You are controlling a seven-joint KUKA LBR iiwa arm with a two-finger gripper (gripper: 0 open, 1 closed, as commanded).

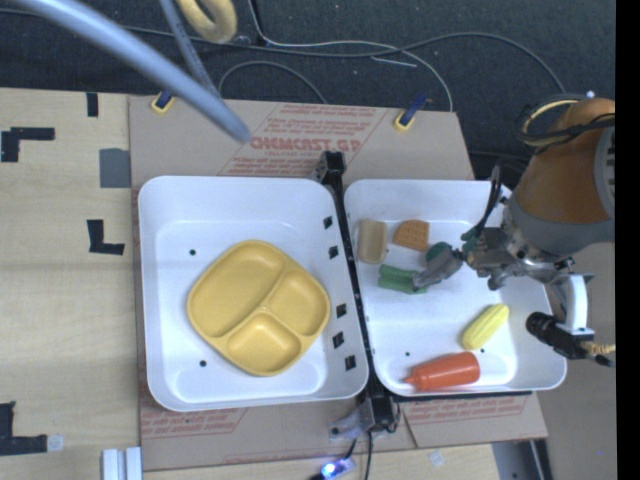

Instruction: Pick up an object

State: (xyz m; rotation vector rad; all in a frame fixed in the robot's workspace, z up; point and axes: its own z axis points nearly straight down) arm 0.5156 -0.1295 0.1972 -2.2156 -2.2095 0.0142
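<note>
Two white bins sit side by side on the bench, the left bin (pixel 160 268) carrying a yellow divided plate (pixel 258 306). Reaching into the right bin (pixel 530 368), the arm (pixel 565 183) brings its claw (pixel 440 266) low beside a green piece (pixel 398 280) near the bin's middle; whether the claw is wide or narrow, I cannot tell. An orange carrot (pixel 443 371) and yellow corn (pixel 484 324) lie toward the front edge. Likely step: approach; next, a closing on the green piece.

Pincer (pixel 437 265) over right bin (pixel 530 373), touching green object (pixel 398 279), yellow tray (pixel 258 307) left
</note>
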